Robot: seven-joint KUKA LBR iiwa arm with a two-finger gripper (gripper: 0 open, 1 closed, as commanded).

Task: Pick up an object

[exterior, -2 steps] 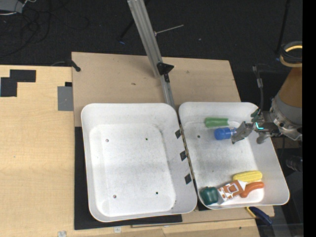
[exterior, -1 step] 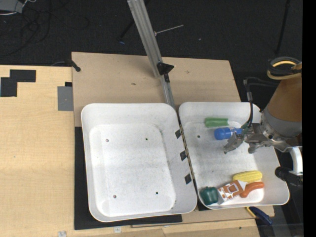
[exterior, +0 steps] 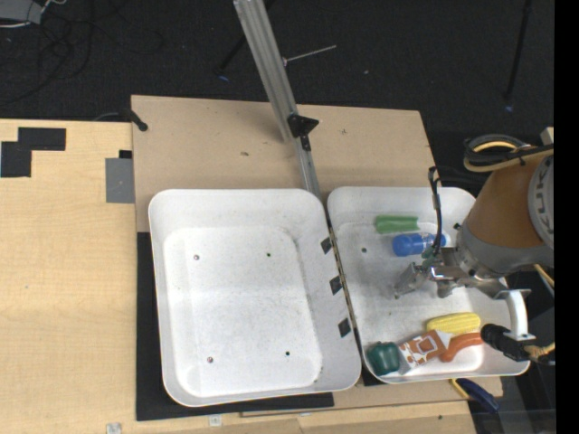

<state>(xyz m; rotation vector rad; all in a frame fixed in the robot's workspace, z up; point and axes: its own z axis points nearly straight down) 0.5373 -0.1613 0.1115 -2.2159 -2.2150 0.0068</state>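
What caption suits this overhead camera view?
Robot gripper hovers in the right bin near a blue object and green object.

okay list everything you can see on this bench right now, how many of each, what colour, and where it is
bins: two, white, side by side on the bench
green piece: one, green, far end of the right bin
blue piece: one, blue, right bin, just nearer than the green piece
yellow piece: one, yellow, near end of the right bin
orange and white piece: one, right bin, beside the yellow piece
dark green piece: one, near left corner of the right bin
metal rail: one, grey, slanting in behind the bins
board: one, brown, under the bins
arm: one, grey with an orange band, reaching in from the right
pincer: one, metal, over the middle of the right bin
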